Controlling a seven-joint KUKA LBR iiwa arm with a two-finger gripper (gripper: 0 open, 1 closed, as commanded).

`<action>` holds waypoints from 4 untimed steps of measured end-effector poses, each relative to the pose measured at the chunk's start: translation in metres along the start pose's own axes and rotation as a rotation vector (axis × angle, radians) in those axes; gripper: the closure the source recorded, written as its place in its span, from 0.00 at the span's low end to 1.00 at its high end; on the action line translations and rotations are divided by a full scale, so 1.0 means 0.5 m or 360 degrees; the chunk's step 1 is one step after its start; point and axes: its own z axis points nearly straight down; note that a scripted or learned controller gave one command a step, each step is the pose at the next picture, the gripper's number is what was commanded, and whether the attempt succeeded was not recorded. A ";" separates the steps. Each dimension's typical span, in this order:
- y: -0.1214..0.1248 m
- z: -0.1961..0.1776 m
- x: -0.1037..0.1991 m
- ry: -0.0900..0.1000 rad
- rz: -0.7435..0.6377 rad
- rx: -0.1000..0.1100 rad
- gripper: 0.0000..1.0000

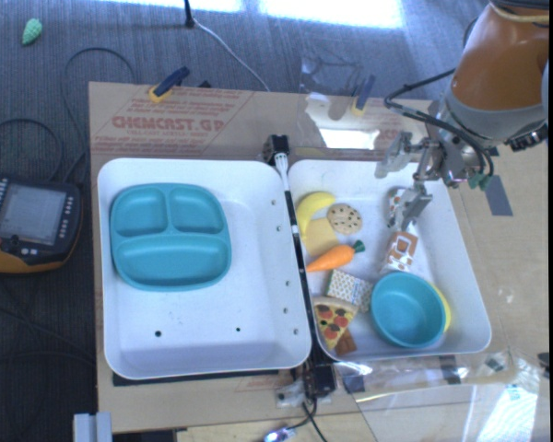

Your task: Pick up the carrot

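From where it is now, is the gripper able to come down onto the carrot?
Probably yes. The carrot lies uncovered in the right bin, open from above. The gripper hangs to its right. The cookie and the waffle lie close, so there is little room.

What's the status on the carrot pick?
Tool over the right bin's far side, nothing seen in it. Carrot lying near the divider, untouched. Cookie, banana and waffle piece crowd it.

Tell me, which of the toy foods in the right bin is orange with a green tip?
The orange toy carrot, lying mid-bin with a green leafy end. Its neighbours are a yellow banana, a brown cookie and a pizza slice.
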 end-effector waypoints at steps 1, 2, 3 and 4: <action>0.100 0.154 0.066 0.0010 -0.0201 -0.0005 0.00; 0.165 0.173 0.084 0.0003 -0.0317 -0.0003 0.00; 0.031 0.186 0.097 0.0003 -0.0005 -0.0001 0.00; 0.045 0.334 0.097 -0.0007 0.0220 0.0000 0.00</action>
